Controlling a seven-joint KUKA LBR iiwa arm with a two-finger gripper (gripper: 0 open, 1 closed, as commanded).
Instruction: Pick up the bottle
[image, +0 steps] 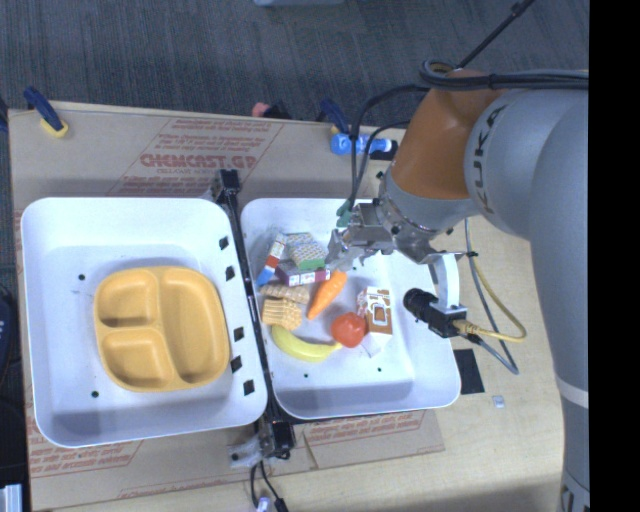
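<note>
The gripper hangs low over the back middle of the right bin, under the grey wrist with its orange band. Just left of it lies a cluster of small items: a dark bottle-like piece on its side, a pale box and a red and white piece. Which of these is the bottle is hard to tell at this size. The gripper stands directly above the top end of an orange carrot. I see nothing held in it.
The right bin also holds a waffle-like biscuit, a banana, a red tomato and a small carton. A yellow divided plate sits in the left bin. A black cable part hangs by the bin's right wall.
</note>
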